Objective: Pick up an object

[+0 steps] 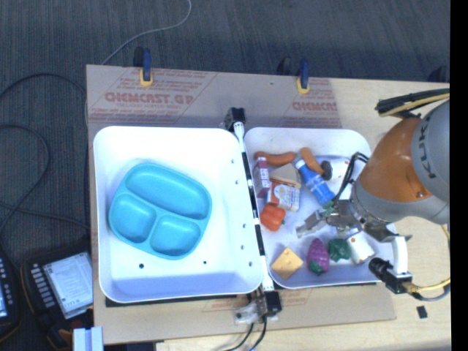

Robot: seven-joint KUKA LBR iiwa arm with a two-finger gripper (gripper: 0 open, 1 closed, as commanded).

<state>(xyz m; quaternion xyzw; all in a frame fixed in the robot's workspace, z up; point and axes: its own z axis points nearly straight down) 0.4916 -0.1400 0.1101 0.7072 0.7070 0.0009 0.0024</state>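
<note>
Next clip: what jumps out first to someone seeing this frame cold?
The blue tray, split into three compartments, sits alone in the left bin. The right bin holds a jumble of small toy foods, and the arm, with its orange band, reaches in from the right, its gripper low over that pile.

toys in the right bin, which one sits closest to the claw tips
The purple toy, just below the claw. The cheese wedge lies further left, the orange toy further left again, and the blue bottle sits above, towards the bin's back.
</note>
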